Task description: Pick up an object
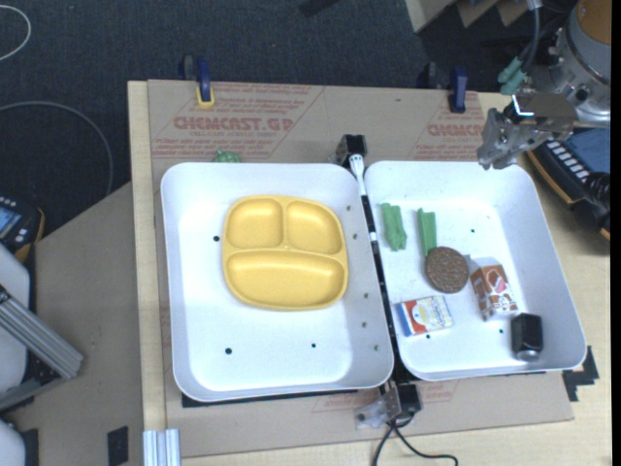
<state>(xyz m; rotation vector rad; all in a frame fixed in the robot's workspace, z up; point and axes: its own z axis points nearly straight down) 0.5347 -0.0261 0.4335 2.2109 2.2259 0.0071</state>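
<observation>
The right bin (543, 216) holds two green sticks (393, 225) (427, 229), a brown round cookie (447, 269), a brown snack packet (492, 290), a small white carton (425, 315) and a black block (527, 335). My gripper (500, 150) hangs above the bin's far right corner, well away from all of them. Nothing shows between its fingers.
The left bin (194, 289) carries a yellow divided plate (285, 251). Blue clamps (203, 78) (458, 91) hold the cardboard bench top at the back. A black divider strip (367, 223) runs between the bins. Cables lie on the dark floor at the left.
</observation>
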